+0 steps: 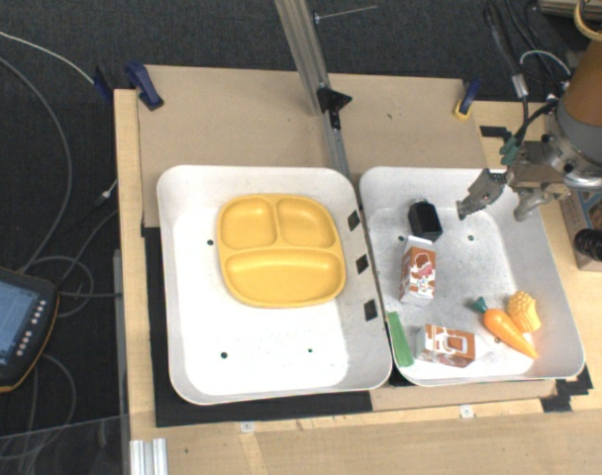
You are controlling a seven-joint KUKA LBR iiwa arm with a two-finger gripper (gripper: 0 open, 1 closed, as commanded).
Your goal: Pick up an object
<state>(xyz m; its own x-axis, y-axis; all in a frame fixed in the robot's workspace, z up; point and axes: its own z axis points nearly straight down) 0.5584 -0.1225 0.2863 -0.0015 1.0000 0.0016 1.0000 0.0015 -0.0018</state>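
Nothing picked yet: your gripper hangs over right bin far edge, jaws apart, empty; black block nearest.

In the right bin lie a black block, two brown-and-white cartons, one above the other, a green stick by the left wall, and a carrot touching a yellow corn cob.

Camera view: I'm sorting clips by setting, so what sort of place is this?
Probably a robot test lab: a plywood bench with two white bins, loose cables on dark carpet, and a control tablet.
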